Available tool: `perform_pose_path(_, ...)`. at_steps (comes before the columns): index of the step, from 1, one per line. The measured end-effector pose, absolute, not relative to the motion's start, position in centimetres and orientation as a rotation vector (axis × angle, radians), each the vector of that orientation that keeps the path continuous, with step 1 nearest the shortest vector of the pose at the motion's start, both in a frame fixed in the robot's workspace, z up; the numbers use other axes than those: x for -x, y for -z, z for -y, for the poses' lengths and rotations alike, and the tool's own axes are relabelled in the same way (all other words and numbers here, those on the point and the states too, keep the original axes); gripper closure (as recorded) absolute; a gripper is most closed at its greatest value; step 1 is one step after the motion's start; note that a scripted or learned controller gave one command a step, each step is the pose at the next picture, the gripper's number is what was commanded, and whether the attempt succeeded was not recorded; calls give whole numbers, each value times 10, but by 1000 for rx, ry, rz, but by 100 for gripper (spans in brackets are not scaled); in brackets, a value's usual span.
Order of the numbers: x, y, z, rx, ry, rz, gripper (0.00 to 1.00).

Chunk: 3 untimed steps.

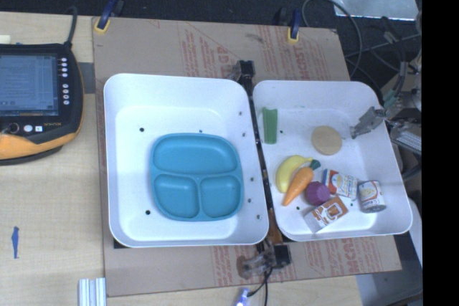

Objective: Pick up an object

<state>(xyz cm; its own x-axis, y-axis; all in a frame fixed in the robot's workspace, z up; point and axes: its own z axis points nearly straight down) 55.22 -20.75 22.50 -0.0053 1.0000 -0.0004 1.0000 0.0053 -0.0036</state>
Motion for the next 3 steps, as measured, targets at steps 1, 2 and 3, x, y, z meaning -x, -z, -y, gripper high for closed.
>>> perform_pose_path(1,-596,-94,126,2214,1,2233,0)
perform_pose_path(2,-630,-194,177,2220,-1,2224,0)
perform_pose_path(3,-608,-120,181,2214,-7,2224,0)
